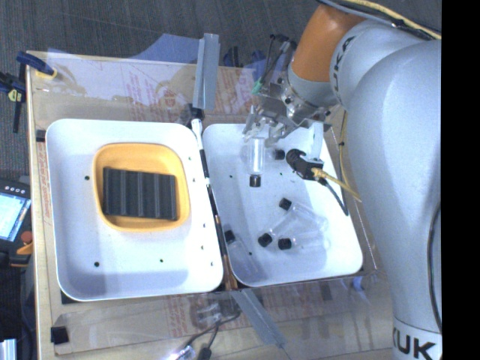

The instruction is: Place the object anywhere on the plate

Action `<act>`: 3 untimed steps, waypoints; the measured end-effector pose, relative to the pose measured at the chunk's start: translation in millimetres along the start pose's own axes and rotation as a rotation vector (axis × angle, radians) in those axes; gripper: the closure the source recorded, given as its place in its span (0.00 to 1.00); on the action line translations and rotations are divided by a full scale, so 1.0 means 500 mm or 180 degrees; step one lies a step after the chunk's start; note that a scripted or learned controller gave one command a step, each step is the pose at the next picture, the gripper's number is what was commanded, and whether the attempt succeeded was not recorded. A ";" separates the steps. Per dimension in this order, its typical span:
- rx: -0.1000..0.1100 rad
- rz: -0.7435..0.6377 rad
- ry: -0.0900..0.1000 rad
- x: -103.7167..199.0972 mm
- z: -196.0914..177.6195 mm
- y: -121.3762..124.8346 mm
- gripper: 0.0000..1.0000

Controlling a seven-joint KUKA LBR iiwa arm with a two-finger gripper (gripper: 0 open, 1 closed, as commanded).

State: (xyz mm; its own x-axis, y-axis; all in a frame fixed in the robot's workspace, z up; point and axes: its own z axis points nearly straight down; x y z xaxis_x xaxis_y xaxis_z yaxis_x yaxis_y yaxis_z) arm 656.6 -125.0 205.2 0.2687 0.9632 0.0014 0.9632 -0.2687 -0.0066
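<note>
Gripper (pixel 256 150) over right bin's (pixel 345 257) back edge, finger state unclear; yellow plate (pixel 112 161) in left bin (pixel 67 201).

The arm (pixel 390 126) was bulky glossy grey, orange-banded above the wrist, lettered "KU" in black near its base.

Bench (pixel 112 88): tan wooden top with pale sheeting. Two shallow white bins directly on it, side by side, touching along inner edges. Left bin (pixel 67 261) sits left of the right bin (pixel 345 257). Grey upright bar (pixel 205 70) stands on the bench just behind the bins' seam. Blue clamp (pixel 41 67) at the bench's far-left corner, well apart from the left bin. Cables (pixel 199 340) lie on the front edge, in front of the seam.
</note>
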 end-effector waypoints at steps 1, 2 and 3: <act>0.0003 -0.0987 -0.0009 0.089 0.030 -0.065 1.00; -0.0019 -0.1859 -0.0014 0.155 -0.036 -0.087 1.00; -0.0019 -0.1857 -0.0015 0.154 -0.036 -0.087 0.00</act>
